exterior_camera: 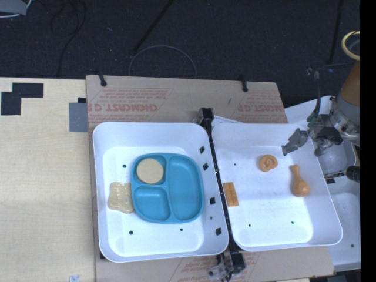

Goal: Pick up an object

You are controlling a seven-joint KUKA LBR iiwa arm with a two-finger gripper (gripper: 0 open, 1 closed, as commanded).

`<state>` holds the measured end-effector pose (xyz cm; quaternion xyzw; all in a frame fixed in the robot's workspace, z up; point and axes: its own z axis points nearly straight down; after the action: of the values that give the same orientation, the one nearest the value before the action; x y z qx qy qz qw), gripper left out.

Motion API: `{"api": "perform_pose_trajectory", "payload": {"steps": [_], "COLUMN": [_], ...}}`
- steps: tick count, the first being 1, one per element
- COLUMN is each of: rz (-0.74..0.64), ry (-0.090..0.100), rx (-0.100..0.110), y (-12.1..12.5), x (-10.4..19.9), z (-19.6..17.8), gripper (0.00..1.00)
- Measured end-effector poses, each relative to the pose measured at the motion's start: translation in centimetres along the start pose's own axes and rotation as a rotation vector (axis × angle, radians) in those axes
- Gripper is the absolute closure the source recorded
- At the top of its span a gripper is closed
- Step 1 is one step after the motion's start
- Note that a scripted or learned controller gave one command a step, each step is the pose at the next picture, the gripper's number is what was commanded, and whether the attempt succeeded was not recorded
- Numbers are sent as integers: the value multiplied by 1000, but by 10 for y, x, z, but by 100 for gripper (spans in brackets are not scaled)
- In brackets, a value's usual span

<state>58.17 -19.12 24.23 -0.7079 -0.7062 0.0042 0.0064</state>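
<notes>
In the right bin (276, 231) a small orange coiled piece (268, 163) lies near the middle. A tan drumstick-shaped piece (299, 181) rests to its right, and a flat orange rectangle (230, 194) sits by the left wall. My gripper (307, 145) hovers over the bin's upper right corner, above and right of the coiled piece. It is open, with nothing between its spread fingers. The left bin (111, 239) holds a blue divided tray (173, 192) with a round beige cracker (149, 170) in its upper left compartment. A pale waffle-like piece (120, 197) lies beside the tray.
A black clamp bar (212, 175) runs between the two bins. Brown cardboard (176, 98) lies under them, on a light wooden bench (41, 175). Cables (164, 57) trail over the dark floor behind. Part of the arm (351, 93) stands at the right edge.
</notes>
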Motion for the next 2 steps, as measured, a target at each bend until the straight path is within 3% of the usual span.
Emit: {"api": "perform_pose_trajectory", "payload": {"steps": [1,2], "rz": [-3,-2], "ry": [-2,-2], "rx": [-12,-8], "y": [2,10], "x": [0,-5], "z": [-8,43], "gripper": [0,0]}}
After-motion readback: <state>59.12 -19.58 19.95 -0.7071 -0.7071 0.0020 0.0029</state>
